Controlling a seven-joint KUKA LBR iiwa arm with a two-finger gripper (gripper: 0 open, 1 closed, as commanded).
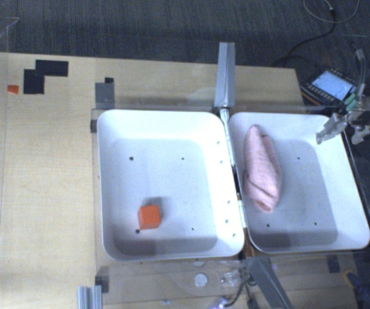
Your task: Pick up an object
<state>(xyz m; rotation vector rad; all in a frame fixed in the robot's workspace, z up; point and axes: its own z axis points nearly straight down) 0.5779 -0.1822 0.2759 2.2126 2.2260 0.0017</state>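
Observation:
A small orange block (149, 217) lies in the front left part of the left bin (107, 172). A rolled pink cloth (262, 167) lies lengthwise in the left half of the right bin (340, 192). My gripper (328, 129) hangs over the far right corner of the right bin, well apart from the cloth, and nothing is visibly held in it.
A metal divider post (225, 76) stands behind the seam between the bins. A tablet with a lit screen (330, 85) and cables lie on the floor at the back right. Black and orange markers (40, 76) sit on the wooden bench at the far left.

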